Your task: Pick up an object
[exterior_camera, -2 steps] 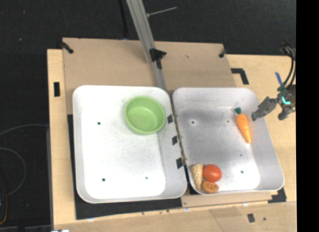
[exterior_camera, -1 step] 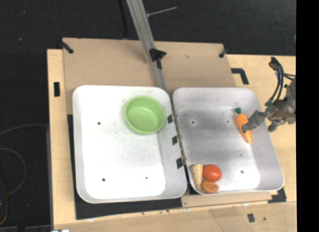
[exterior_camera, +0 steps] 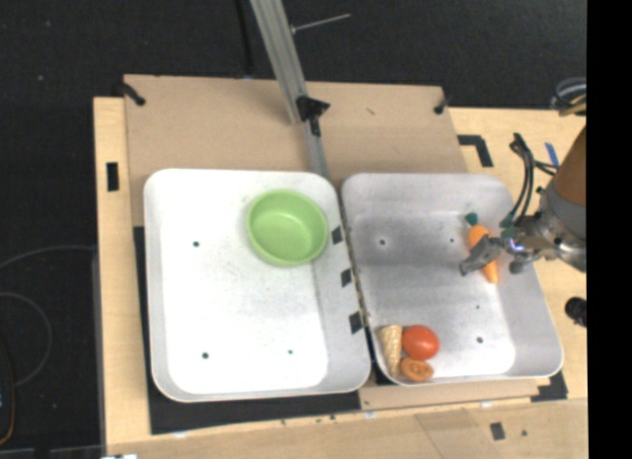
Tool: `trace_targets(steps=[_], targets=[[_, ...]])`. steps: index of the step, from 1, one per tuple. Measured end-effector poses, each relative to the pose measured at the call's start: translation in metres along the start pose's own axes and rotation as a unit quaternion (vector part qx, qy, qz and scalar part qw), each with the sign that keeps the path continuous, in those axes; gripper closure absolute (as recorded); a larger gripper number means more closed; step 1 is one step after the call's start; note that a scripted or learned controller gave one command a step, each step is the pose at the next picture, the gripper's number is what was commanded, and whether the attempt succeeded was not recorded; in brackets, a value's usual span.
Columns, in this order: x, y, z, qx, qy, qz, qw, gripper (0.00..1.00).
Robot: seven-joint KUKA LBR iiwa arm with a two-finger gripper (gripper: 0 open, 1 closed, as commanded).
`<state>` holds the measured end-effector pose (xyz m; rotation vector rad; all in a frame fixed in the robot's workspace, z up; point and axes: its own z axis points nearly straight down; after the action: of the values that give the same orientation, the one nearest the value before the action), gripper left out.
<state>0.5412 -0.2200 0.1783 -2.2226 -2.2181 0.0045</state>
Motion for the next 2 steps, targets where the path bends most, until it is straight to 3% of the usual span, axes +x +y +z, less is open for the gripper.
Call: trace_targets(steps=[1, 2], targets=[[-0.002, 0.000, 0.042, 0.000, -0.001, 0.000, 1.0000, 0.00], [-0.002, 0.002, 0.028, -0.004, -0.001, 0.002, 1.0000, 1.00]])
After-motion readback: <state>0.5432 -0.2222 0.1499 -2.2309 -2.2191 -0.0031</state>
